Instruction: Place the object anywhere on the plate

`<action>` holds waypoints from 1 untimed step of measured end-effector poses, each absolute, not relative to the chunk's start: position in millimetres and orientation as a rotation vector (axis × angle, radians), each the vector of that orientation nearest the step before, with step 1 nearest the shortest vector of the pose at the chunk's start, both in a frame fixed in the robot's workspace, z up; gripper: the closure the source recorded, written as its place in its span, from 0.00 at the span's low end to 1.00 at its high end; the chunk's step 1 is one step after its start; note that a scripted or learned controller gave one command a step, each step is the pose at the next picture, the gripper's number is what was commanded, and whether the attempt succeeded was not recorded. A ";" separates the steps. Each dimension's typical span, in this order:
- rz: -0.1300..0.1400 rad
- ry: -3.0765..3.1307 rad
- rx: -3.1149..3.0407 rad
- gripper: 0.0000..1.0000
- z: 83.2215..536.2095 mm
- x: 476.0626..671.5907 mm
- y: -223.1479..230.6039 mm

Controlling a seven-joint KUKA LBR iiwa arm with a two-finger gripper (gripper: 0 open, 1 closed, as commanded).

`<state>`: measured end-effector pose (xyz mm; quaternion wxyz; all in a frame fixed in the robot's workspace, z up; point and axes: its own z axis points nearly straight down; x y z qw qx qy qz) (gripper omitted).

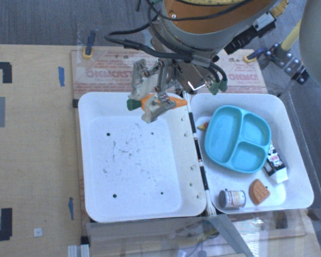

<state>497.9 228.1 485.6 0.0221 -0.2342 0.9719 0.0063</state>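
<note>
Carrot (156, 101) clamped in gripper (159, 105) above left bin (96, 197); transfer to plate (238, 138) in right bin (297, 189) outstanding.

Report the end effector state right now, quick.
End effector: shut on a carrot, orange with a green end, over the left bin's upper edge; not yet at the blue plate.

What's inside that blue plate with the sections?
Nothing shows in the blue three-section plastic plate; all three sections look bare. A yellowish item peeks from beside its left rim, mostly hidden.
</note>
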 end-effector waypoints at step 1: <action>0.023 3.002 -0.722 1.00 497.9 499.2 229.0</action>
